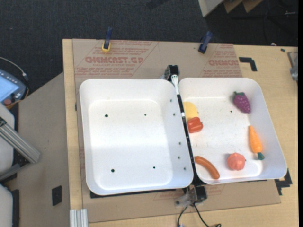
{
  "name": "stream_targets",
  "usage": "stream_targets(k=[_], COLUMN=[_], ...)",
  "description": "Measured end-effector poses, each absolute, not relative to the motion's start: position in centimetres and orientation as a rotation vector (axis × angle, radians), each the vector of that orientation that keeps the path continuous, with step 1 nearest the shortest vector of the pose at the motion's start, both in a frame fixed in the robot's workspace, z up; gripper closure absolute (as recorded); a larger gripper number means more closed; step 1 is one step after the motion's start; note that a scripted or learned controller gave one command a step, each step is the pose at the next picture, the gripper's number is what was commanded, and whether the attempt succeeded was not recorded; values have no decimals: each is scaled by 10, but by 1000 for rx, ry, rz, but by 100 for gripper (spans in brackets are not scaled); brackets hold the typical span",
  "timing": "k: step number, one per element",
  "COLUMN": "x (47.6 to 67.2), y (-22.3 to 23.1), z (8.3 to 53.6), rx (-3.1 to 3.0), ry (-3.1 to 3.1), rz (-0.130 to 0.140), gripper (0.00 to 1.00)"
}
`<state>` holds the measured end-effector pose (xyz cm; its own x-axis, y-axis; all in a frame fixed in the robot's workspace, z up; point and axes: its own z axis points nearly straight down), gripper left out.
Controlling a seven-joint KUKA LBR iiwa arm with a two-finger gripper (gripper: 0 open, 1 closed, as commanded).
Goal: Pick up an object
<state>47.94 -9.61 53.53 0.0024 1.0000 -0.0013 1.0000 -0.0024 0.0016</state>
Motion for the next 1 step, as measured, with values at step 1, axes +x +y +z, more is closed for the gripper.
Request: stream_targets(k=[1], x=[508], y=[-98], z=[535], rx=[2219], ry=[2218], rz=[1], gripper=[100])
